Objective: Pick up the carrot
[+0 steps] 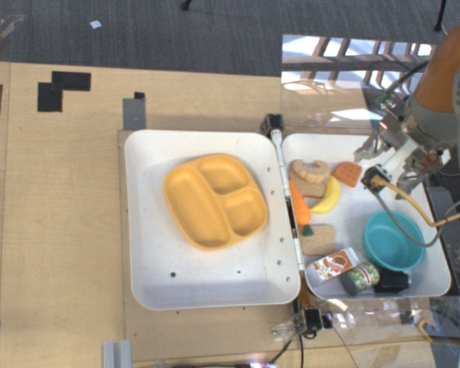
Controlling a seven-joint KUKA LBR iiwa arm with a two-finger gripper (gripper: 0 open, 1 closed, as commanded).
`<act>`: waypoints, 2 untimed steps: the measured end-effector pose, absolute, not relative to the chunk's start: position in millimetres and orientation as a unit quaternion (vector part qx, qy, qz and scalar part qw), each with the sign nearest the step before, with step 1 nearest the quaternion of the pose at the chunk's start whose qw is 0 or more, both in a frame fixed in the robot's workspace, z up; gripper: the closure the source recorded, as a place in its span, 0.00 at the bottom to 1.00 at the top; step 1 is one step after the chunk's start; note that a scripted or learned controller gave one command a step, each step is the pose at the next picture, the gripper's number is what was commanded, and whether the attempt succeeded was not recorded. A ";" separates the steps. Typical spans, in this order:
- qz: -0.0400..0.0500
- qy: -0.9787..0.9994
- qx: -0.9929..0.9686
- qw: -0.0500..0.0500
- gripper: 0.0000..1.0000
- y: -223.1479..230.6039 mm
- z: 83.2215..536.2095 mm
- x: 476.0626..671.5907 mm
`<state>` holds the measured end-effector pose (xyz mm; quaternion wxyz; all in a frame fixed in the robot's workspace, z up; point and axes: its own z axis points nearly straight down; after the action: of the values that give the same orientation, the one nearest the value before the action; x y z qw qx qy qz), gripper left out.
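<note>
I am looking down on the bench (pixel 61 244) and watching the two white bins sitting side by side. The carrot (pixel 297 204) is lying in the right bin (pixel 353 219), tight against its left wall beside the divider between the bins. Its orange body is running up and down the view and its green end is pointing toward the bottom.

A tan bread ring (pixel 310 173) is sitting just beside the carrot's upper end, and I cannot tell whether they are touching. A banana (pixel 332 198) is curving just to the right of the carrot, and an orange-brown piece (pixel 349 175) is lying by the banana's upper tip. A flat tan slice (pixel 318 240) is resting just below the carrot's green end.

Further right a teal bowl (pixel 391 248) is standing upright. Along the near wall a packet (pixel 333 267) with a red label, a dark green can (pixel 360 277) and a small black thing (pixel 391 282) are lying in a row, close together.

The gripper (pixel 395 156) is hanging over the far right part of the right bin, above the bowl in the view. It is well apart from the carrot, with the banana and the orange-brown piece between them. From this angle I cannot tell how far it is open, nor whether it has hold of anything. The arm (pixel 452 60) is reaching in from the right, showing its orange band.

The left bin (pixel 153 274) is holding a yellow divided plate (pixel 215 228), sitting flat near its middle
</note>
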<state>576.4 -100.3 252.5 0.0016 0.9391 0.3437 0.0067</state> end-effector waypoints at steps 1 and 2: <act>0.000 0.560 0.829 -0.001 0.00 -26.2 182.6 505.0; 0.003 0.533 0.846 0.002 0.00 -25.9 198.8 596.3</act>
<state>596.3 -25.9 198.8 0.0016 0.8461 0.5331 0.0027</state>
